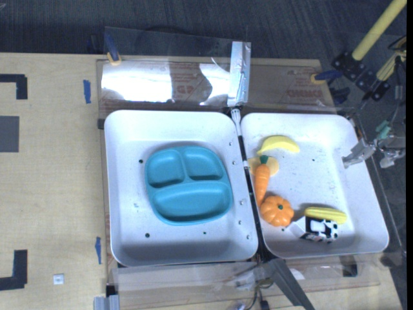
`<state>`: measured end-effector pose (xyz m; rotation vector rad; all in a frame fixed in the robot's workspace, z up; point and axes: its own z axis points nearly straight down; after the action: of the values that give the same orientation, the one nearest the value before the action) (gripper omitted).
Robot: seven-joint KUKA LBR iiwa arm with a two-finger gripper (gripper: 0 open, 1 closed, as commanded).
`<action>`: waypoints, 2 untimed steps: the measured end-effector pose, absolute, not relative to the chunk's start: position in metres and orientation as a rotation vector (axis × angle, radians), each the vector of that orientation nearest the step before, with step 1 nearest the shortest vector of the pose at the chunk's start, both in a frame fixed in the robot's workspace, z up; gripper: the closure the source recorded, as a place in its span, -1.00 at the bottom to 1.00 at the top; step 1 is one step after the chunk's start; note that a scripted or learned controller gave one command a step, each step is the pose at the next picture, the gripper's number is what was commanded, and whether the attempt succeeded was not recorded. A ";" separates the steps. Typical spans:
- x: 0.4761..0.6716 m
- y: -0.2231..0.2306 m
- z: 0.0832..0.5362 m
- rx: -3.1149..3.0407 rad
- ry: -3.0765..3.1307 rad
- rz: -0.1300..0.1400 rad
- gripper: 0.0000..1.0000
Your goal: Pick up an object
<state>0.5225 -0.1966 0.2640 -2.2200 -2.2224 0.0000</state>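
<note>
The right bin point(335, 131) holds several toys. A yellow banana point(279, 144) lies near its far left, with an orange carrot point(261, 181) just below it along the left wall. An orange pumpkin point(277, 211) sits at the carrot's lower end. To its right, a small yellow piece point(325, 214) rests against a black-and-white toy point(320, 229) near the front wall. My gripper point(373, 152) shows as grey metal parts over the bin's right rim, apart from all the toys.
The left bin point(122, 173) holds a blue divided plate point(187, 184). A shiny clear panel point(171, 79) stands behind the left bin. A yellow pole point(381, 21) and black clamps point(353, 66) are at the far right corner.
</note>
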 end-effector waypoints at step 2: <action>0.583 -0.164 0.166 -2.194 -2.237 0.003 -1.00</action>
<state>0.5829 -0.1635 0.1661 -2.1937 -2.2371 0.0033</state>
